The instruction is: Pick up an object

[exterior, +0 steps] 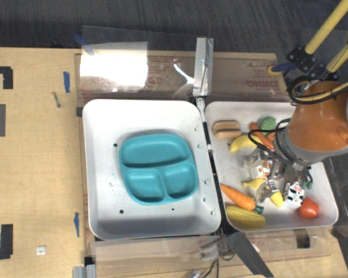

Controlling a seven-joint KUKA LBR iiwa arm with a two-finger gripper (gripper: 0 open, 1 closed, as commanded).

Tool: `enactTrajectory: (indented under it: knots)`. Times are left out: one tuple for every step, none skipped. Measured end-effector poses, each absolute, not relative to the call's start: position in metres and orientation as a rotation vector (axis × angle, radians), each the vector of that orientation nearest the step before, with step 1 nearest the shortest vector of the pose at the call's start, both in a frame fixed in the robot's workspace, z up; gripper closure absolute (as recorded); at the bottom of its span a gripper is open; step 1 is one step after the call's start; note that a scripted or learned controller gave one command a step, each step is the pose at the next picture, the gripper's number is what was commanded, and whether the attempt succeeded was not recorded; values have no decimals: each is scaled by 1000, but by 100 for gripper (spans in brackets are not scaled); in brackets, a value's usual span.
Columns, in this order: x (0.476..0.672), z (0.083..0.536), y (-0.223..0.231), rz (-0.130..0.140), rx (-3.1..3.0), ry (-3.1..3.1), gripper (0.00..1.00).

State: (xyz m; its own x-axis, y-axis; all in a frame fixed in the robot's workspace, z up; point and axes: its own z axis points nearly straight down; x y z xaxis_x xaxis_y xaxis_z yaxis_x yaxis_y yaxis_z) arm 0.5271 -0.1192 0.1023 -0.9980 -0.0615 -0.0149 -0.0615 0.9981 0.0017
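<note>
The gripper (274,178) is lowered into the right bin (330,213) among small toy foods; its state cannot be told. The carrot (239,196) nearby is judged light, stiff and smooth, best taken across its middle.

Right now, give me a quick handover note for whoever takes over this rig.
Gripper: down in the right bin among the toy food; whether it holds anything cannot be told.
Things: hot dog, banana, carrot, corn cob and tomato all lie in the right bin. The teal divided tray sits in the left bin.
Done: arm lowered over the pile.
Left: confirm a grasp and lift an object.
</note>
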Motion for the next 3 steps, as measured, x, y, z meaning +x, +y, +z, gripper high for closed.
enactTrajectory:
  knots:
    - [529, 110, -119, 4, -96, 3122, 100]
    - [529, 109, -119, 4, -96, 3123, 0]
    - [506, 89, -118, -2, -49, 3125, 0]
